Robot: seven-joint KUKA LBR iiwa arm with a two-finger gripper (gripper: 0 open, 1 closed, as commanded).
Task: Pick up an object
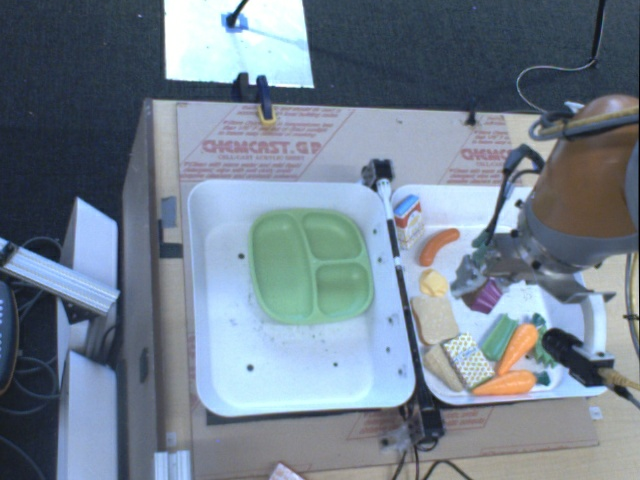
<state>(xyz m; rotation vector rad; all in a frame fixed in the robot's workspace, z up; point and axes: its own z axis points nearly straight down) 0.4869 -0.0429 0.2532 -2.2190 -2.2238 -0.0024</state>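
Note:
My gripper (472,276) hangs low over the middle of the right bin (580,393), with the grey and orange arm (590,188) reaching in from the right. A small purple toy (488,296) lies right against the gripper's lower right side, partly hidden by it. I cannot tell whether the toy is held. A yellow piece (433,284) sits just left of the gripper. An orange sausage (439,245) lies above it to the left, and a small milk carton (407,216) stands at the bin's far left corner.
The front of the right bin holds a bread slice (435,318), a checkered cracker (468,360), a green piece (498,336) and two carrots (517,346). The left bin (220,368) bears a green divided plate (310,266). A black divider clamp (378,173) stands between the bins.

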